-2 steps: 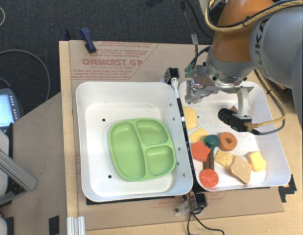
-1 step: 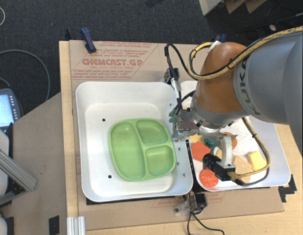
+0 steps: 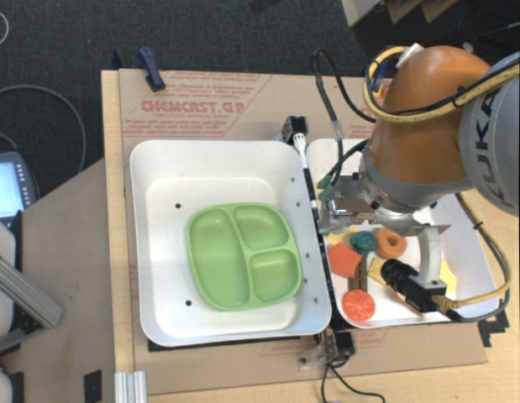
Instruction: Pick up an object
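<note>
My gripper (image 3: 333,211) hangs low over the left side of the right bin (image 3: 320,153), close to the wall between the two bins, and the arm's orange wrist covers most of it. Just in front of it lie a teal object (image 3: 361,242), an orange block (image 3: 344,260) and an orange ring (image 3: 391,243). A red-orange disc (image 3: 358,306) rests at that bin's front edge. Nothing shows held in the gripper.
The left bin (image 3: 159,183) holds a green divided plate (image 3: 243,254). A yellow flat piece (image 3: 449,269) lies at the right of the right bin. The arm's bulk hides the back half of the right bin. A blue clip (image 3: 150,69) sits on the cardboard behind.
</note>
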### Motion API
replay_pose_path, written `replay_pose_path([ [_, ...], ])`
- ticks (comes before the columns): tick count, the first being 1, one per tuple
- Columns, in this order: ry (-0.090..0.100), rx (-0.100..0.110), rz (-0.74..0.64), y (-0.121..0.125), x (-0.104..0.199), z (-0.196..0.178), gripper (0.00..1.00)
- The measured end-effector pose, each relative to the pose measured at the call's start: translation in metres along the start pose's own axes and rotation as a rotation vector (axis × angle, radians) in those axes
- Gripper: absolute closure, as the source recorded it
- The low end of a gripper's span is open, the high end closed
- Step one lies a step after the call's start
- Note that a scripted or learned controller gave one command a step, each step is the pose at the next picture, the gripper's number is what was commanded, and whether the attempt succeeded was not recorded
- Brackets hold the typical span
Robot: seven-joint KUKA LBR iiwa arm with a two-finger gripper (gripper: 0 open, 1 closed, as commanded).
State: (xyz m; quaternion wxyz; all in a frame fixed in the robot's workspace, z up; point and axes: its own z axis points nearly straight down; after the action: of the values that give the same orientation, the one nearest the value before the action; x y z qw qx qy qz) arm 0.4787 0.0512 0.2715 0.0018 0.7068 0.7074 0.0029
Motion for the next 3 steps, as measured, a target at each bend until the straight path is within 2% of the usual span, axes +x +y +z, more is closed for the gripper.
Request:
replay_pose_path([
  [1,0.004,-0.002,-0.013,0.001,0.124,-0.057,1.00],
  [2,-0.004,0.020,0.008,-0.002,0.051,0.102,1.00],
  [3,-0.001,0.002,-0.001,0.069,0.068,0.156,1.00],
])
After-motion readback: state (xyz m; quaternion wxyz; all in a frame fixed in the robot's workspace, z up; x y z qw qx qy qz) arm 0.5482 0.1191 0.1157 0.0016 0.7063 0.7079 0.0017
